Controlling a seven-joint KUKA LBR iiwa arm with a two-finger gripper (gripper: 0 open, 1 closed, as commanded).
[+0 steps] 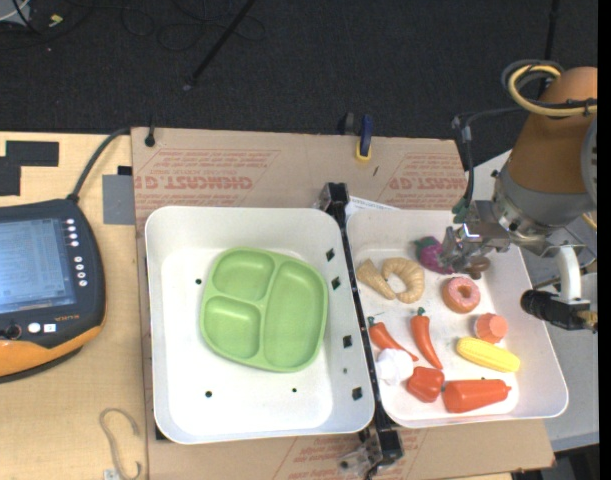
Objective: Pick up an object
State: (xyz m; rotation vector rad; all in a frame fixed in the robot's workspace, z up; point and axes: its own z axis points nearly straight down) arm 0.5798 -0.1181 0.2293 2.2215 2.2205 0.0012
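1 arm bends in — gripper (468,251) low beside purple toy (432,254).

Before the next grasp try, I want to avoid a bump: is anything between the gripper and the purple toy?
Nothing visible. The gripper hangs right over the purple toy at the right bin's far end; the croissant and donut lie nearer, off to the side.

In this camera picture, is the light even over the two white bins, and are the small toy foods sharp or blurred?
In the camera view, the light is soft and fairly even: the left bin and right bin read white without harsh glare, and the green tray casts only a faint shadow. The toy foods, such as the donut, look slightly soft, and the gripper is hard to make out.
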